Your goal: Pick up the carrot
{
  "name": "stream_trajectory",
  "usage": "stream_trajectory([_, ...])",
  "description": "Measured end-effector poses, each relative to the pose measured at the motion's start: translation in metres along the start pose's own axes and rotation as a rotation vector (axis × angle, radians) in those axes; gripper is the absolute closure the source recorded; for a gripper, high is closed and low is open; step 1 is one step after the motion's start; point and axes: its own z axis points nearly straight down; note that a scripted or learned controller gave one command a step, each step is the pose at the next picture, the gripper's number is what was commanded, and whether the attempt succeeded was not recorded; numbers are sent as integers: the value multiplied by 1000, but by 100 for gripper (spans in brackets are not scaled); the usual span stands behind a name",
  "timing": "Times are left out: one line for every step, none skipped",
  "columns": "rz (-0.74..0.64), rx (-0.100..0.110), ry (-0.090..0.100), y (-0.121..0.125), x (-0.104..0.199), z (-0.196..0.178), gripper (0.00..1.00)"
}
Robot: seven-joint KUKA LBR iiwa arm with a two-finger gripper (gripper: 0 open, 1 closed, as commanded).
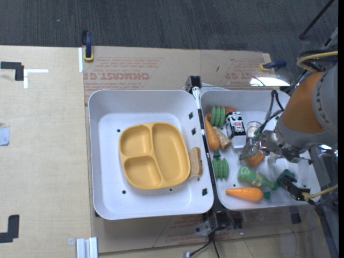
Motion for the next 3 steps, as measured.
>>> stream_trajectory([-6, 2, -1, 0, 0, -9, 100])
stream_trajectory([-6, 2, -1, 0, 0, -9, 0])
stream_trajectory([51, 1, -1, 58, -24, 0, 0])
